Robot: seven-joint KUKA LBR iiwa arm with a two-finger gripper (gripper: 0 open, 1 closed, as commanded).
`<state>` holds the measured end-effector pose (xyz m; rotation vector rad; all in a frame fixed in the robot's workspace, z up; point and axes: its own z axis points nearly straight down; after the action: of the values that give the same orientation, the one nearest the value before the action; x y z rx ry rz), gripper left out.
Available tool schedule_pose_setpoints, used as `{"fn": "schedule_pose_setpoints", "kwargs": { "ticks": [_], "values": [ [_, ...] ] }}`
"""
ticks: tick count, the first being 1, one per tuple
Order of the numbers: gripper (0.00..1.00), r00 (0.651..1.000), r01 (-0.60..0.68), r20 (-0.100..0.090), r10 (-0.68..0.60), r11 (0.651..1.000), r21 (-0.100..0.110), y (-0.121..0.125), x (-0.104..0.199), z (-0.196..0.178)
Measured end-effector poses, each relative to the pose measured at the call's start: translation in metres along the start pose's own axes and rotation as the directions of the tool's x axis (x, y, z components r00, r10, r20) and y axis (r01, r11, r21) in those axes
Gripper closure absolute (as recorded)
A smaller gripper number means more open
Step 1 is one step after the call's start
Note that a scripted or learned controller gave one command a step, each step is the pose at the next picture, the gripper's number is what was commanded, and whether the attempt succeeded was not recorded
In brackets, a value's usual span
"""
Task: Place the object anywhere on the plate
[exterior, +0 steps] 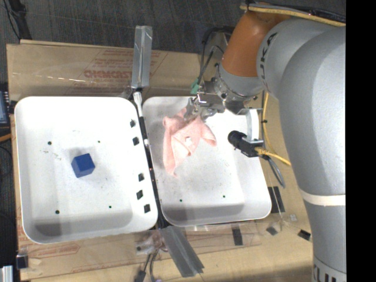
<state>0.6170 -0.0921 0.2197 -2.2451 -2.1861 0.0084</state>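
Note:
A pink cloth (183,141) lies crumpled in the right bin (235,198), in its far left part. Its upper corner rises to a peak that runs up between the fingers of my gripper (195,111). The gripper hangs over the bin's far edge and is shut on that corner. The rest of the cloth trails down and to the left, toward the wall between the two bins. A blue cube (83,164) sits alone on the floor of the left bin (35,210), left of its centre.
The grey arm with its orange band (249,40) fills the right side, and a black cable fitting (242,143) juts over the right bin. A metal bar (141,57) stands behind the divider. Cardboard (70,69) lines the bench.

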Motion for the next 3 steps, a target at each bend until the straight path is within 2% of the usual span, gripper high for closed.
{"fn": "schedule_pose_setpoints", "kwargs": {
  "ticks": [1, 2, 3],
  "values": [
    [1.0, 1.0, 0.011, 0.002, -0.011, 1.0, -0.005, 0.0, 0.002, -0.011],
    [1.0, 0.914, 0.405, 0.003, -0.405, 0.914, -0.002, -0.022, 0.059, -0.01],
    [1.0, 0.68, 0.734, 0.006, -0.733, 0.68, -0.001, -0.05, 0.111, -0.008]
  ]
}}
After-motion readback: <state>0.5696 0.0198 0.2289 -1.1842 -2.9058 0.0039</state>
